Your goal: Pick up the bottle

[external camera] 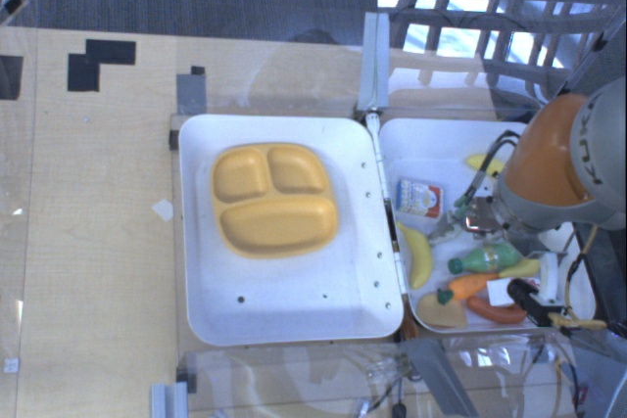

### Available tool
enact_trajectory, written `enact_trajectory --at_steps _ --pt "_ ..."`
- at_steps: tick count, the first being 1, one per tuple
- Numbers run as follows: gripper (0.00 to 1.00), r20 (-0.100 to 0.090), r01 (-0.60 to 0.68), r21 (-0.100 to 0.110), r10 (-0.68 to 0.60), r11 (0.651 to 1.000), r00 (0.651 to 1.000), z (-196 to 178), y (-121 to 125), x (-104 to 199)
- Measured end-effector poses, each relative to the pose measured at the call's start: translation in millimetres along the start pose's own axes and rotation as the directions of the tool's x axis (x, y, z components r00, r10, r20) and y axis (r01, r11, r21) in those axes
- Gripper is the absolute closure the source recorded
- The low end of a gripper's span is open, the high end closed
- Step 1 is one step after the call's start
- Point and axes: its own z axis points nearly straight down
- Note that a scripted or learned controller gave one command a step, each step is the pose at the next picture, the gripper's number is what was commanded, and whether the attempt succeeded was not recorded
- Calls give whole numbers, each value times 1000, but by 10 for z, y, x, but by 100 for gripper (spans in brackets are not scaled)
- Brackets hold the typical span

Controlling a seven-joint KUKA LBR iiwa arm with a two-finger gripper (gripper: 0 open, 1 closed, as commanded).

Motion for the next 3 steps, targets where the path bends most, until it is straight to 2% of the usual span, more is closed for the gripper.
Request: enact_trajectory --at_steps 1,2,3 --pt "0 -3 -194 7 194 981 981 19 260 -845" --pt "0 1 -294 5 294 956 956 2 -343 -620" --pt "100 -1 -290 -3 290 957 957 -115 -307 -606"
